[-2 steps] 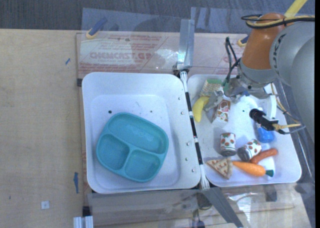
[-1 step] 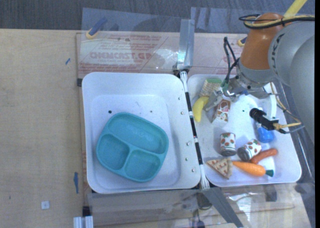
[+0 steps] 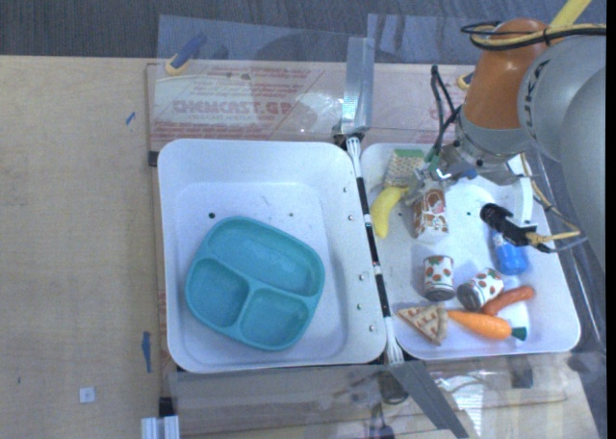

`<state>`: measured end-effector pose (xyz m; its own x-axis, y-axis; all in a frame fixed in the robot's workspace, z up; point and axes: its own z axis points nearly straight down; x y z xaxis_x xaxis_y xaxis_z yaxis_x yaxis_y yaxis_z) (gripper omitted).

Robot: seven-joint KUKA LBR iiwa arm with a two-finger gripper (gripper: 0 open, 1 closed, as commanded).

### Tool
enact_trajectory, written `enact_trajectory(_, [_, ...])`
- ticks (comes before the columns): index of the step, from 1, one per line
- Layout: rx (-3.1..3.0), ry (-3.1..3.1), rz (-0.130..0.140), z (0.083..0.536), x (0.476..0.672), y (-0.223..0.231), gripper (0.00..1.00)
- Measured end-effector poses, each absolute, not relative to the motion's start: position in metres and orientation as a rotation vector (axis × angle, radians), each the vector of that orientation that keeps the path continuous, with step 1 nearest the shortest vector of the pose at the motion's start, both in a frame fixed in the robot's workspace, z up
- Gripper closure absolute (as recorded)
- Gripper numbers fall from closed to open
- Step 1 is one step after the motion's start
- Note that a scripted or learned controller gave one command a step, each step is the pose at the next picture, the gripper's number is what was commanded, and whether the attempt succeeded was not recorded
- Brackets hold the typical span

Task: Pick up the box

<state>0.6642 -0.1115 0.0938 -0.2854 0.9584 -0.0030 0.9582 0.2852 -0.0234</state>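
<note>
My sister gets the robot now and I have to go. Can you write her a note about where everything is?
Gripper: low over the back of the right bin, right at the box; whether it is open or shut cannot be told.
Box: white and red, in the right bin, lying beside the banana.
Also in that bin: a can, carrot and pizza slice.
Left bin: holds a teal divided plate.
Done: the arm has reached the box.
Left: grasp and lift it.
</note>
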Motion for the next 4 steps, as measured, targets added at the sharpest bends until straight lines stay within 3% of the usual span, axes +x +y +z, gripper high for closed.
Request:
enact_trajectory(1, [-1.887, -2.516, -0.002, 0.185, 0.661, -0.05, 1.0])
enact_trajectory(2, [-1.844, -2.542, 0.0, 0.185, 0.595, -0.033, 1.0])
enact_trajectory(3, [-1.771, -2.592, 0.001, 0.184, 0.584, 0.007, 1.0])
enact_trajectory(4, [-1.757, -2.607, -0.002, 0.185, 0.603, 0.059, 1.0])
